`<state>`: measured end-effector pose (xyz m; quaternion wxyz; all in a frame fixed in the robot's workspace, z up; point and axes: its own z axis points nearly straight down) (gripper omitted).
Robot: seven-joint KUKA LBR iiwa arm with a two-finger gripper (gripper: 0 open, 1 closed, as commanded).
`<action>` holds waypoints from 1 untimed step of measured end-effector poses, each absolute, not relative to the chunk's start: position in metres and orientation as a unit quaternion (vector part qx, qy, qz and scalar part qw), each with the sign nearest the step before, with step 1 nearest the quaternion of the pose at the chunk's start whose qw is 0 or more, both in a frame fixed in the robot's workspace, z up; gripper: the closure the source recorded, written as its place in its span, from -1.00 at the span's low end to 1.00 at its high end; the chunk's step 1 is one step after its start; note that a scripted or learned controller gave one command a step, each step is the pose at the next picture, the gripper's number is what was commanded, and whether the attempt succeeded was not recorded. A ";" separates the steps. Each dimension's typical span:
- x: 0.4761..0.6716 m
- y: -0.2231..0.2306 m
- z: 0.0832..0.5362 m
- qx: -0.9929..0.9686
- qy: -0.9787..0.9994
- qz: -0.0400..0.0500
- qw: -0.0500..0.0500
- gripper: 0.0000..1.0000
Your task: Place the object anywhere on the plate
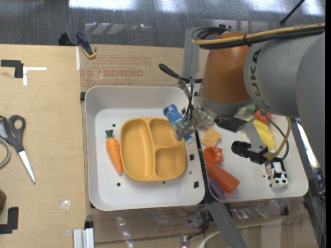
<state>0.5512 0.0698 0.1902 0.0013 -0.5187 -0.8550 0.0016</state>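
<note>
Gripper [182, 130] over plate's upper right rim, blue object [172, 113] pinched between fingers, as I read it. Yellow divided plate [152, 149] in left bin [98, 190]. Carrot [114, 152] just beside plate's left edge.

pale wood-grain counter [46, 138] fills the left side, lit evenly. grey-handled scissors [19, 143] lie near its left edge, blades pointing down-right. black tape marks [13, 66] and a short white strip sit toward its upper left; another black mark near the lower left corner. a blue-and-yellow clip [85, 45] rests at the counter's top edge. brown cardboard sheet [129, 71] with mirrored red print lies flat behind the bins. beyond it, dark grey ribbed floor [155, 9] with bright patches of light. a black cable [305, 4] crosses the top right corner.
</note>
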 end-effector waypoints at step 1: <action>0.518 0.125 0.234 -0.640 -0.768 0.001 0.000 1.00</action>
